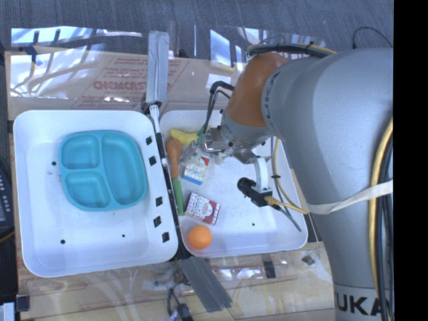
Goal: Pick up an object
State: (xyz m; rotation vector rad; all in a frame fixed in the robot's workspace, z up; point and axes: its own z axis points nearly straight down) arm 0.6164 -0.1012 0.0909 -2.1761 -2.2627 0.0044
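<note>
The grey arm (334, 126) reaches in from the right and bends down over the right bin (287, 227), its orange band (253, 92) above the wrist. The gripper (208, 144) sits low at the bin's upper left, over a clear packet with a blue-and-white label (194, 169); whether it is open or closed I cannot tell. Nearby lie a yellow object (182, 136), an orange carrot-like piece (173, 156), a red-and-white carton (202, 208) and an orange ball (199, 237). A teal divided plate (103, 169) rests in the left bin (33, 239).
</note>
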